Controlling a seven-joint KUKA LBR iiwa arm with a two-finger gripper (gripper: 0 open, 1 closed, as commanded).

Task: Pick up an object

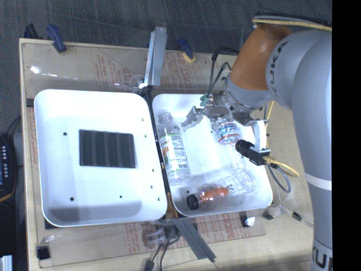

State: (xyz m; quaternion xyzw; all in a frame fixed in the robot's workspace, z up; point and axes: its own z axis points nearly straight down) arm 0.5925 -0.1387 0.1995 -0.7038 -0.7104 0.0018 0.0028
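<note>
A: Surface and room?

B: I log a tan bench [84, 66] over dark carpet. Left bin [56, 151] has a dark ribbed panel [107, 148]; blue clamps along the far edge.

A: Object relative to the claw?

B: Claw [217, 114] sits over the right bin [192, 103]. A small bottle [227, 133] lies just beside it; claw open or closed, I cannot tell. A larger bottle [174, 148] lies along the bin's left wall.

A: Looks?

B: Clear plastic, printed labels. A third [211, 195], orange inside, black cap, lies near edge.
</note>
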